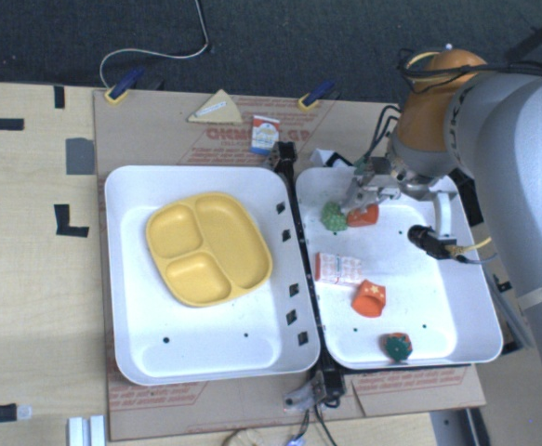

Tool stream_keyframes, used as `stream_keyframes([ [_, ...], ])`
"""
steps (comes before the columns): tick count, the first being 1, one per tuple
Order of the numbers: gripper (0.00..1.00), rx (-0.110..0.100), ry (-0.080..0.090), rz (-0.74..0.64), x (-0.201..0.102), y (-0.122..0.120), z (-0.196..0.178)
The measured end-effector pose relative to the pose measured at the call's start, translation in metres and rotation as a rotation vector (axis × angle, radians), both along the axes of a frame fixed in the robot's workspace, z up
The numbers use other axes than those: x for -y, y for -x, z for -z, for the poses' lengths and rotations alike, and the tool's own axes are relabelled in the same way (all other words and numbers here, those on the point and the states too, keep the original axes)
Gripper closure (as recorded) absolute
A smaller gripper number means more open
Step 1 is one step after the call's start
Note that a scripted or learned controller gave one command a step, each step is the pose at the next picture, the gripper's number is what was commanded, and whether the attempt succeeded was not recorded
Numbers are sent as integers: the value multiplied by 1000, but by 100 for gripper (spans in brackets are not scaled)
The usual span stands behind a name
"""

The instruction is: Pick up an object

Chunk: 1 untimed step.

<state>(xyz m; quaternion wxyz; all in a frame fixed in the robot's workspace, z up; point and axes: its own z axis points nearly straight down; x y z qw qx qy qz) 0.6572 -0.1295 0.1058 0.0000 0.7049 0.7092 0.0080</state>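
My gripper reaches down into the back of the right bin, right over a red-orange object and beside a green leafy toy. A pink-and-white packet lies mid-bin on the left side. An orange cup-like toy sits below it. A small green and red toy rests near the front rim. Whether anything sits between the fingers is hidden by the wrist.
The left bin holds a yellow divided plate. A small red-and-white carton and a paper wedge lie on the cardboard behind the bins. The arm's grey body covers the right side.
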Motion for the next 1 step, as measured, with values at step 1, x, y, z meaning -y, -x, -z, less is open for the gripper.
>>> stream_keyframes([
  [1,100,-11,10,3,-48,36,-79],
])
